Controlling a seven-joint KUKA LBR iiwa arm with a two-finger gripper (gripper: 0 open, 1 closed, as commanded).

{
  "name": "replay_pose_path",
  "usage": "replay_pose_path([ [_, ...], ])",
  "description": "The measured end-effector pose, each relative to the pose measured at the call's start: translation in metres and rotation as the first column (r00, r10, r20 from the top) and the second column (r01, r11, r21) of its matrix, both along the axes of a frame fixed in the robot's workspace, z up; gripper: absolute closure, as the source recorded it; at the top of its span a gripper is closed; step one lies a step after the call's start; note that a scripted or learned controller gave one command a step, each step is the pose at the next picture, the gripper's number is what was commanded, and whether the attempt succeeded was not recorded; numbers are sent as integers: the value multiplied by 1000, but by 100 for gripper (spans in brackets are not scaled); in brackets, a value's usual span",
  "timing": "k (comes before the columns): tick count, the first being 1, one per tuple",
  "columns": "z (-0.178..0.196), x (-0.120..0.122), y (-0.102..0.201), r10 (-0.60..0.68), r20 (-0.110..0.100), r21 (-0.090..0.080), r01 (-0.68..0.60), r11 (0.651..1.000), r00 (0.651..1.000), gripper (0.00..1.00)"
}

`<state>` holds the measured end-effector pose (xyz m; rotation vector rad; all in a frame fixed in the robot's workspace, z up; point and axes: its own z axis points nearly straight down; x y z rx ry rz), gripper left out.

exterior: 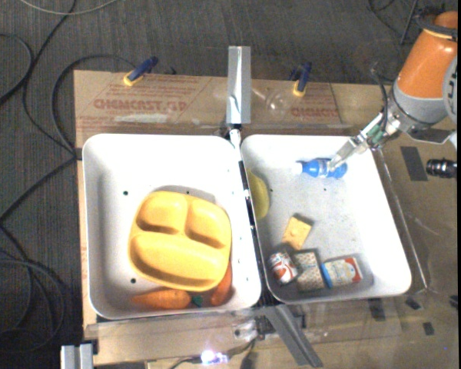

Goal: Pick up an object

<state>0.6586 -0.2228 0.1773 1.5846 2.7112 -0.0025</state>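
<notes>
My gripper (344, 157) reaches down from the upper right into the right bin (384, 229), its tip against a small blue bottle (321, 168) with a white cap near the bin's far wall. The bottle looks to be lying on the bin floor. Other items in this bin are a yellow cheese-like wedge (296, 231), a red and white can (282, 267), a speckled packet (308, 270) and a small red and white carton (342, 271). A yellow fruit (259, 194) lies against the bin's left wall.
The left bin (107, 206) holds a large yellow divided tray (183, 238), with a carrot (163, 300) and another orange piece (223, 287) at its near edge. A metal post (238, 91) and two clamps (140, 71) stand behind the bins.
</notes>
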Motion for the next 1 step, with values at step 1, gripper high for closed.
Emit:
replay_pose_path([
  [1,-86,10,41,-45,-5,3,45,999,999,0],
])
